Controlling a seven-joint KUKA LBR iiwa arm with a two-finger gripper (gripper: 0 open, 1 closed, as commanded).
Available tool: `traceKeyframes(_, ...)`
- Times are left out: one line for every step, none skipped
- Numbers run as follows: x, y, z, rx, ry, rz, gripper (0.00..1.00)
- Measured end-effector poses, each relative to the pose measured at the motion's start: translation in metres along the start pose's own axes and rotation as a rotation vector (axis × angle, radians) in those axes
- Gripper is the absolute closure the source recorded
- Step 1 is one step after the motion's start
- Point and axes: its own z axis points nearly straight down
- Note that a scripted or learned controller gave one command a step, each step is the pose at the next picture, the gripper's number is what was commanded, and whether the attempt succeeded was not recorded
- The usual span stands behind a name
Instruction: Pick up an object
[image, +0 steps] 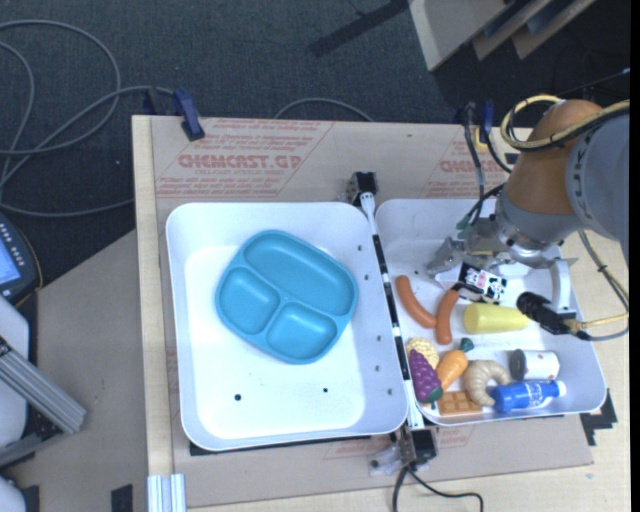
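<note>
Blue divided plate (287, 296) lies in the left bin (190, 330). The right bin (590, 370) holds two sausages (414, 301), corn (421, 351), grapes (425, 377), a carrot (451, 367), a croissant (485, 378), a yellow piece (493, 319) and a blue bottle (527, 396). The end effector (478, 277) hangs over the sausages; whether it is open I cannot tell.

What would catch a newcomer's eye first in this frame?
The blue plate, with three compartments, lies alone in the left bin. The right bin holds a crowded heap of toy food along its near side: two sausages, a yellow piece, a carrot, grapes and a blue bottle. Above it hangs the arm, its gripper low over the bin's far part.
</note>
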Motion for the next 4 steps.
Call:
traceKeyframes(-0.024, 0.019, 0.000, 0.001, -0.011, 0.005, 0.00)
traceKeyframes(-0.084, -0.025, -0.008, -0.002, -0.004, 0.007, 0.00)
traceKeyframes(-0.032, -0.025, -0.133, -0.015, -0.014, -0.001, 0.00)
traceKeyframes(0.004, 0.019, -0.039, 0.000, -0.010, 0.000, 0.00)
